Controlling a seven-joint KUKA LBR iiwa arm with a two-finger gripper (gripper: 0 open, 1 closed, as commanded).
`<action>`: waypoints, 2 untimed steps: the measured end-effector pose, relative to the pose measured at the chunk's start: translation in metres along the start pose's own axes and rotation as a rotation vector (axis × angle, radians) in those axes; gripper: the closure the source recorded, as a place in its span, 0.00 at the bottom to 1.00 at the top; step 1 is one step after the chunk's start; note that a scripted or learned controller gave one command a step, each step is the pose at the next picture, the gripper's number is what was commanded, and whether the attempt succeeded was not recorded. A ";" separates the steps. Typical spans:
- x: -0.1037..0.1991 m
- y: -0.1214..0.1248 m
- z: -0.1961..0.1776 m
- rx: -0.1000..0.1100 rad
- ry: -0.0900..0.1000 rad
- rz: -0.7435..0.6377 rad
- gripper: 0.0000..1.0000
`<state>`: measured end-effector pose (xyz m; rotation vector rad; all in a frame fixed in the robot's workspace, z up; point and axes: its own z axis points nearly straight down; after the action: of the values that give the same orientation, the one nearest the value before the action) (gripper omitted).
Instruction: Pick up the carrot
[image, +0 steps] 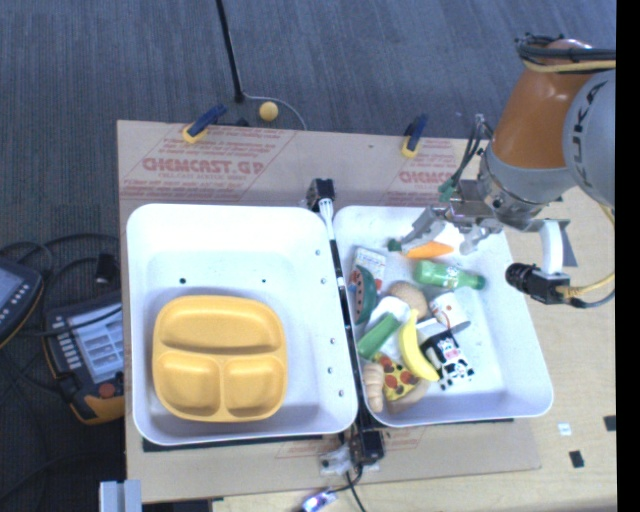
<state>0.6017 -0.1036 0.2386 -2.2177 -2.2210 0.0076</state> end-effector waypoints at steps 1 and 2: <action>-0.037 0.028 0.114 -0.034 -0.006 0.088 0.00; -0.075 0.071 0.137 0.018 0.019 0.108 0.00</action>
<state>0.6722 -0.1783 0.1009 -2.3150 -2.0805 0.0068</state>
